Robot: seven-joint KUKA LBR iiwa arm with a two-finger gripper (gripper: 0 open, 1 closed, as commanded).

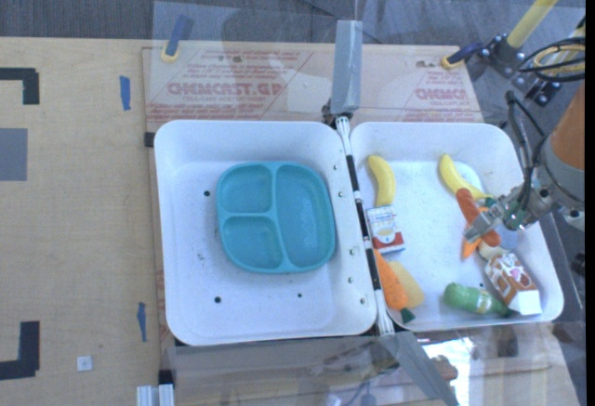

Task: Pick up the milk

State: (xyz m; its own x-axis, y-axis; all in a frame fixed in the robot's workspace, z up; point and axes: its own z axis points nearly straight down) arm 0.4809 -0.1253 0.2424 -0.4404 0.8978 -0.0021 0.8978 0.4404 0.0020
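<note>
The milk (386, 229), a small white carton with red on its near end, lies flat at the left side of the right bin (423, 137), right up against the divider between the two bins. Just beyond it, on the far side, a yellow banana (380, 179); on its near side, an orange carrot (395, 284) running toward the bin's near-left corner. Tight company, then, on both ends of the carton.

Across the bin, well apart from the milk, the gripper (495, 219) sits low over the right side, right on top of an orange carrot piece (468, 207) beside a second banana (456, 175). Whether the fingers are spread or closed, I cannot tell; they blur into the clutter, and nothing is clearly held. Nearer still lie a brown and white carton (512, 281) and a green vegetable (468, 298). Over in the left bin (186, 237) rests a teal divided plate (276, 216), not part of this.

So by my read the approach step is in hand, and it is aimed at the wrong neighbourhood. The next move calls for a lift clear of the toys, a traverse left to the divider, then a descent with the fingers straddling the carton's short width, keeping off the bin wall and the banana.
</note>
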